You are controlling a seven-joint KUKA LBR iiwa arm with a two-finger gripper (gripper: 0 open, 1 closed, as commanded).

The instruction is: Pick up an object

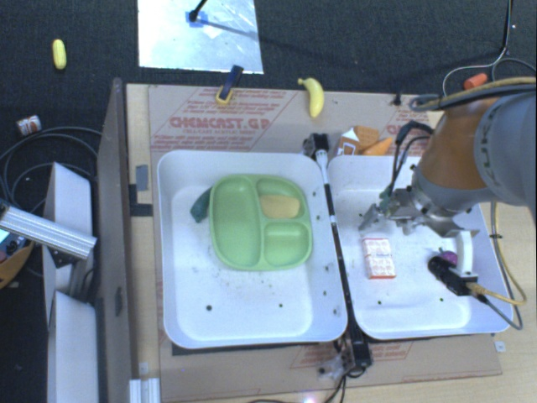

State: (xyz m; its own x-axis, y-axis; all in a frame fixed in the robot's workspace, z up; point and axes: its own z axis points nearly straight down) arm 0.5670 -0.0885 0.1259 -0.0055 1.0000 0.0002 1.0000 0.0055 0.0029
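The arm rides highest over the bench, so we start there: it enters from 3 o'clock, grey with its orange band, and bends down over the right bin. Its gripper hangs in that bin's 12 o'clock half, close above the floor. From this slant we cannot tell whether it is released or clenched, and we see nothing held in it.

The left bin touches the right one along their shared rim. Under both lies a printed cardboard sheet.

A green divided plate sits flat in the middle of the left bin. A pale yellow piece rests in its compartment at 1 o'clock. A dark teal thing pokes out from under the plate's rim at 9 o'clock.

A small white-and-red box lies flat near the middle of the right bin, at 7 o'clock from the gripper, near it but apart.

A banana lies on the cardboard at 12 o'clock from the bins' shared rim.
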